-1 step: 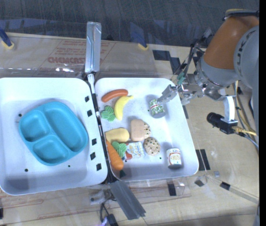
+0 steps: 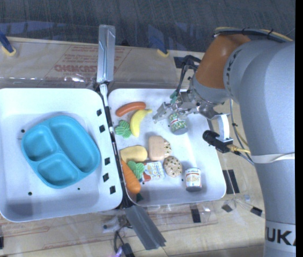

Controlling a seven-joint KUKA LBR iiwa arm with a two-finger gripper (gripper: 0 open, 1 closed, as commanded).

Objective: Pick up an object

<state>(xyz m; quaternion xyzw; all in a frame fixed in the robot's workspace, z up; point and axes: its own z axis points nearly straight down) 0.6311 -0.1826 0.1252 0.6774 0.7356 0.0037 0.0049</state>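
Gripper (image 2: pixel 168 111) low in right bin (image 2: pixel 207 189), finger spread unreadable from above, small can (image 2: pixel 178 125) just beside it, touching or not unclear, banana (image 2: pixel 137 121) and hot dog (image 2: pixel 130 108) left of it

Robotics lab bench: grey arm (image 2: pixel 258 106) with orange band, two white bins (image 2: pixel 12 159) taped to a board, toy food (image 2: pixel 140 143), blue divided tray (image 2: pixel 60 150), carpet floor (image 2: pixel 140 4).

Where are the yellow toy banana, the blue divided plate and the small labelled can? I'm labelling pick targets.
yellow toy banana (image 2: pixel 137 122), camera view, mid-body.
blue divided plate (image 2: pixel 89 143), camera view, right rim.
small labelled can (image 2: pixel 193 179), camera view, its label.
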